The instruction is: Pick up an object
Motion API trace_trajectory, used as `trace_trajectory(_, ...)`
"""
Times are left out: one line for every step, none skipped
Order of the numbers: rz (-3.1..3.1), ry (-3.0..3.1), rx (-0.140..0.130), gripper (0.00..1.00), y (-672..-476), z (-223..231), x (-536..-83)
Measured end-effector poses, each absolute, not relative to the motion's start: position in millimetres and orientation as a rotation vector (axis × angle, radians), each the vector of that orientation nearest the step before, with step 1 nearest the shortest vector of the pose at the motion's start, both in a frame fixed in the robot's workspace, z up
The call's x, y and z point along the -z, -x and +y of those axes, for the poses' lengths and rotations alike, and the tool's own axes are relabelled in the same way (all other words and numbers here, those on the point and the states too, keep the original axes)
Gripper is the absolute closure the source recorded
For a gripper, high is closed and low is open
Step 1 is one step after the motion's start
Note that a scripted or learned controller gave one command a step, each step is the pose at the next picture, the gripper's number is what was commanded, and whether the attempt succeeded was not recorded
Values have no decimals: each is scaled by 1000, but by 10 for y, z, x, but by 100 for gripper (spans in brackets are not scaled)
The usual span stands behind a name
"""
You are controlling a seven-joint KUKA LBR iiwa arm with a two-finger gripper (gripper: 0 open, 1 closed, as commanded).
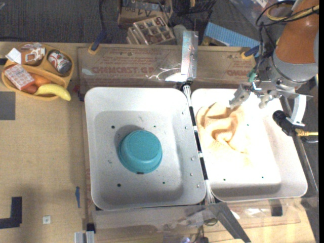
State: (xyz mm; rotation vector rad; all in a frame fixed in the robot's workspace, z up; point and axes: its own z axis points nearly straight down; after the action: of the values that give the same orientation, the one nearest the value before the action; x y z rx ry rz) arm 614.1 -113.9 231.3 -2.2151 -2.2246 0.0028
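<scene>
The teal bowl sits inverted in the left bin, well to the left of and below the claw. The claw hangs over the right bin, near its far rim. Whether it is released or clenched cannot be told. Recommended: traverse left, centre over the bowl, descend vertically. The bowl is round, smooth-domed and likely slippery.
</scene>
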Motion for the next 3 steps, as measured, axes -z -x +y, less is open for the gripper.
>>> trace_trajectory(-2272, 2171, 1, 0, -6317, -1686, -981)
trace_trajectory(-2357, 2087, 6, 0, -6355, -1133, -894)
trace_trajectory(-2355, 2090, 11, 100, -6365, -1137, -994)
